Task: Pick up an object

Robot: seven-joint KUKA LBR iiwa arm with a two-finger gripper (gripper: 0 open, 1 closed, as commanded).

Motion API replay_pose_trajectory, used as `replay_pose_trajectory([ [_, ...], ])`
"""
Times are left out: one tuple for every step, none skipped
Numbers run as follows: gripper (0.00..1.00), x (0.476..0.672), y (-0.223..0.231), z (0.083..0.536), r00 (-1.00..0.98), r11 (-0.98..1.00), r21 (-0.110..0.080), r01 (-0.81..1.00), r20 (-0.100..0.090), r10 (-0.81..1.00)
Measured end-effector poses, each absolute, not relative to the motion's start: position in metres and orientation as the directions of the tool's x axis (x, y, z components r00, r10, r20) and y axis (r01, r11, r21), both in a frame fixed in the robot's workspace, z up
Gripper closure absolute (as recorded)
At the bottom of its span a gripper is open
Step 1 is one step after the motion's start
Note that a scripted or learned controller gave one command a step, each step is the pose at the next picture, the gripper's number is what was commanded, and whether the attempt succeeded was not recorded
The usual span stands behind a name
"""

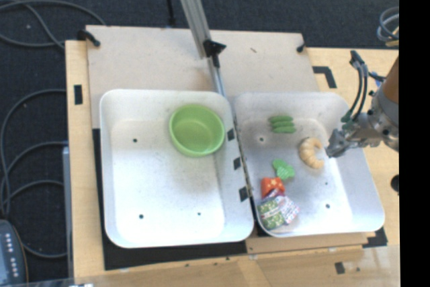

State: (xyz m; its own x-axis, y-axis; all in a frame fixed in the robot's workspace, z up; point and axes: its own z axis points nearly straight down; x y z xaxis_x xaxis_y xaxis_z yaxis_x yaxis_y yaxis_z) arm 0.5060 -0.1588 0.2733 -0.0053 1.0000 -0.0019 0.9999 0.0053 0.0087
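The right bin (pixel 356 201) holds a tan croissant-shaped piece (pixel 310 152), a green ridged pod (pixel 282 124), a small green leafy piece (pixel 284 170), a red piece (pixel 271 185) and a crumpled green-and-white packet (pixel 278 212). My gripper (pixel 338 143) hangs over the right bin's right part, just right of the tan piece. Nothing shows between its fingers. The grey arm enters from the right edge.
A green bowl (pixel 196 130) stands in the left bin (pixel 134 212) near its far right corner. A metal pole (pixel 191 0) rises from behind the divider between the bins. Cables lie on the dark floor at left.
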Motion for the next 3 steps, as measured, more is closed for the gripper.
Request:
replay_pose_trajectory([
  [1.00,0.533,-0.122,0.260,-0.004,0.004,0.002,1.000,-0.002,1.000],
  [1.00,0.555,-0.085,0.250,-0.003,0.003,0.002,1.000,-0.003,1.000],
  [1.00,0.578,-0.039,0.239,-0.004,0.004,0.003,1.000,-0.003,1.000],
])
